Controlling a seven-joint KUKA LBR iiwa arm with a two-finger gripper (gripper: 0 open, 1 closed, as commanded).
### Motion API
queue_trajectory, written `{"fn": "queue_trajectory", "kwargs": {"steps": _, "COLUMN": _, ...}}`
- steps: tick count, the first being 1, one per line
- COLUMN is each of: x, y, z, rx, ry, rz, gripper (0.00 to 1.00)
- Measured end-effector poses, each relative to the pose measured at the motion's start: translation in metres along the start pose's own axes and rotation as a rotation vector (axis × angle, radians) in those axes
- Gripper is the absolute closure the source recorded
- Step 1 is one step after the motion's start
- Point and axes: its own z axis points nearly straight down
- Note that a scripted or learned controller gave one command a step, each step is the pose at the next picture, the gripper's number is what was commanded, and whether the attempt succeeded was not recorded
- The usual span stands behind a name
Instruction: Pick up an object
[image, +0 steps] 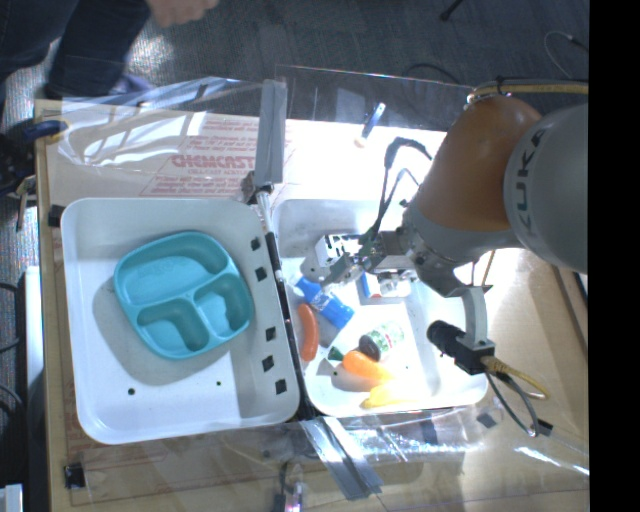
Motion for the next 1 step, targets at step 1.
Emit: {"fn": "queue_trajectory", "kwargs": {"steps": 1, "x": -0.0362, "y": -0.0354, "z": 0.0816, "rx": 0.0, "ry": 0.0, "rz": -0.104, "gripper": 0.0}}
